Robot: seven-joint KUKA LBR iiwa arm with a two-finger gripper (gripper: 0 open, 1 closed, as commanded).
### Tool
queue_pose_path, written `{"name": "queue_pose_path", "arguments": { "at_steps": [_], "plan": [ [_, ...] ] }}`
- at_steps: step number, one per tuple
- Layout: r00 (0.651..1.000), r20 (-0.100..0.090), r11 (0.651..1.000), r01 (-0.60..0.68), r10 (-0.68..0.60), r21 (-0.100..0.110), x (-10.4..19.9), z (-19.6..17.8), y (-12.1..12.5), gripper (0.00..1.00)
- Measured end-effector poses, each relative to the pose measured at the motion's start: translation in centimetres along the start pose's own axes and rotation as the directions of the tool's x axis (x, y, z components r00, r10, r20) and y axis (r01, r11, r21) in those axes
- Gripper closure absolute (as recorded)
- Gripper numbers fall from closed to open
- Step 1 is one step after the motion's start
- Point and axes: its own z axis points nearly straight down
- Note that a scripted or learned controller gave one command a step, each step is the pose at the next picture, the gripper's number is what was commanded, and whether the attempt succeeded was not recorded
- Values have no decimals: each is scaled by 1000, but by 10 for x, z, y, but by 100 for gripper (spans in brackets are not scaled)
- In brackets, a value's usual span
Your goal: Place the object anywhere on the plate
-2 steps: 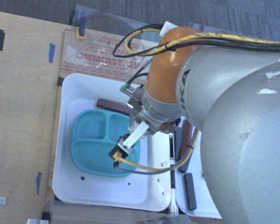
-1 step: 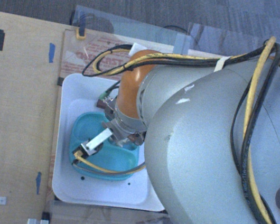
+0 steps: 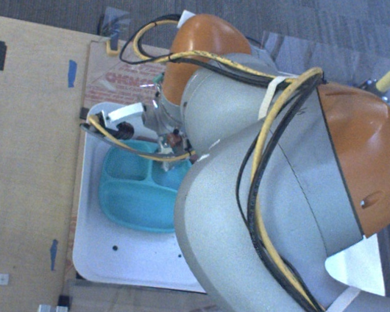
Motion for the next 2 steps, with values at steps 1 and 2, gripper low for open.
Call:
{"name": "queue_pose_path", "arguments": {
  "at_steps": [1,2],
  "plan": [
    [974,-7,974,225,-225,-24,-47,-44,46,100],
    [894,-3,894,447,-448,-29,-24,-83,-21,100]
  ]
}}
